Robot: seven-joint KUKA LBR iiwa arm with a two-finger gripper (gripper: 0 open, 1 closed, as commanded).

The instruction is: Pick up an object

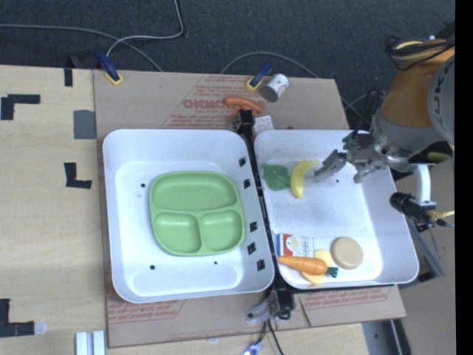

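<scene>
Two white bins sit side by side on a cardboard sheet [214, 102] over my pale wooden bench [44, 198], with dark floor behind. In the right bin [369, 220] lies a yellow banana [299, 177], near the far left corner, curved and lying close beside a small green leaf-shaped piece [276, 176] that touches its left side. My claw [344, 165] hangs just right of the banana, over the far part of that bin, its fingers spread open with nothing between them; one dark finger [327, 168] points toward the banana's upper end, near it but apart from it as far as I can judge.

Toward the near edge of the same bin lie a round tan disc [347, 252], an orange carrot [303, 264] with a dark tip, and a small white carton [294, 244] with red and blue print, all clustered together, the carrot lying across the front of the others.

The left bin [126, 168] holds a green divided plate [197, 213] with three compartments, sitting flat in the middle.

Black clips run down the seam between the bins. On the cardboard beyond them lie an orange item [242, 103] and a small grey cylinder [274, 86].
</scene>
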